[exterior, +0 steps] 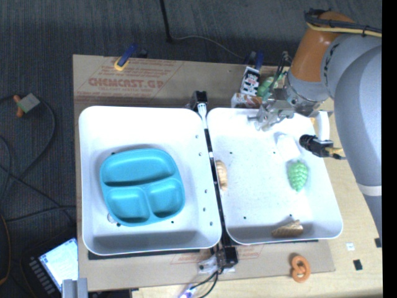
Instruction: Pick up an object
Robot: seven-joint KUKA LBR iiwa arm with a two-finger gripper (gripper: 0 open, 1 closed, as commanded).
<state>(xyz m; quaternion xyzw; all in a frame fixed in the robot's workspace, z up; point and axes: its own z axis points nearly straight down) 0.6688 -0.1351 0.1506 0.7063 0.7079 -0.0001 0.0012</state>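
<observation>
Camera view has my gripper [268, 118] hanging over the far edge of the right bin [322, 228]; I cannot tell its state from here. A green bumpy object [298, 174] lies near that bin's right edge, a brown piece [288, 230] by its near edge, and a blue divided tray [142, 185] fills the left bin [93, 129].

Red lettering reading "CHEMCAST GP" is showing, repeated in rows, across the brown board [133, 82] lying under the two bins.
</observation>
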